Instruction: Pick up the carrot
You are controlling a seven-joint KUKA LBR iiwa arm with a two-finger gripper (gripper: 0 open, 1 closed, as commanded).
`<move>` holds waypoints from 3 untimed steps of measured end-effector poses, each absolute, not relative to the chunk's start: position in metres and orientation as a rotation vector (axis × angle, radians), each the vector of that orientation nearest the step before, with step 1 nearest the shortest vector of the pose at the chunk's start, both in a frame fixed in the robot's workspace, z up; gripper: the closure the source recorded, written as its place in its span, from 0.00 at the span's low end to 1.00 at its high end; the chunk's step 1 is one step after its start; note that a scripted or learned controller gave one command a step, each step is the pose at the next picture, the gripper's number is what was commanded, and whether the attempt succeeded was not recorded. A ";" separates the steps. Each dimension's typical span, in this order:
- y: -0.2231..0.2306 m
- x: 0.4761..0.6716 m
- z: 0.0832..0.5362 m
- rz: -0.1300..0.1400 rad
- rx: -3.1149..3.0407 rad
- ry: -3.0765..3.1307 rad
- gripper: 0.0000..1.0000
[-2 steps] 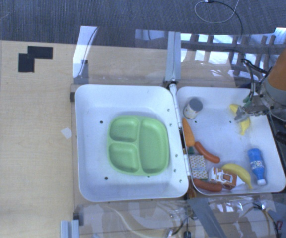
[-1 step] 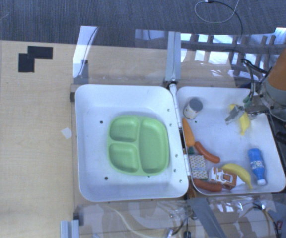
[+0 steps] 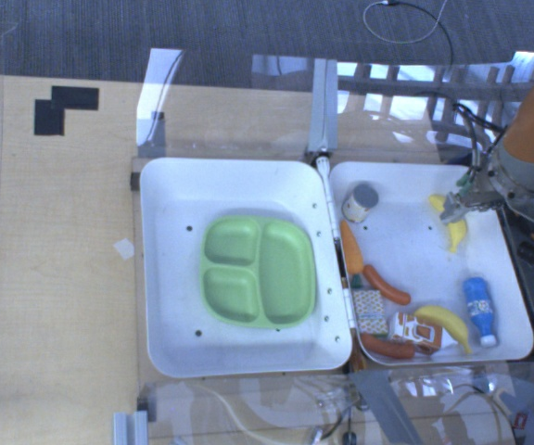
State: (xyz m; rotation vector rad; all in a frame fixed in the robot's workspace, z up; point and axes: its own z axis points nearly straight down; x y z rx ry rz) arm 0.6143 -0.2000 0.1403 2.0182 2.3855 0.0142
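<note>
**Carrot at divider wall, arm over far right corner**

The bench (image 3: 63,248) is pale wood, w/ two shallow white bins side by side. The left bin (image 3: 170,341) holds one thing: a green plate (image 3: 258,272), smooth plastic, split into three compartments. The right bin (image 3: 415,239) holds the rest. The arm (image 3: 531,137) comes in from the right, partly cut off by the frame edge; its gripper (image 3: 457,207) hangs over the bin's far right part, just above a small yellow banana (image 3: 455,235). Fingers too small and blurred, so whether apart or together can't be told.

The carrot (image 3: 350,248) lies along the bin's left wall, orange, tapered. Beside it a red sausage (image 3: 386,284), then a patterned packet (image 3: 369,311), a second sausage (image 3: 387,348), a small carton (image 3: 415,330) and a larger banana (image 3: 445,324) near the front. A blue bottle (image 3: 478,311) lies front right. A grey-lidded can (image 3: 360,200) sits far left.
</note>
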 end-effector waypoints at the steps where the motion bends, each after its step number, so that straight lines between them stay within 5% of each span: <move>1: -0.140 0.631 0.089 0.010 2.266 2.165 1.00; 2: -0.194 0.586 0.213 0.007 2.449 1.958 1.00; 3: -0.178 0.548 0.089 0.013 2.653 1.668 1.00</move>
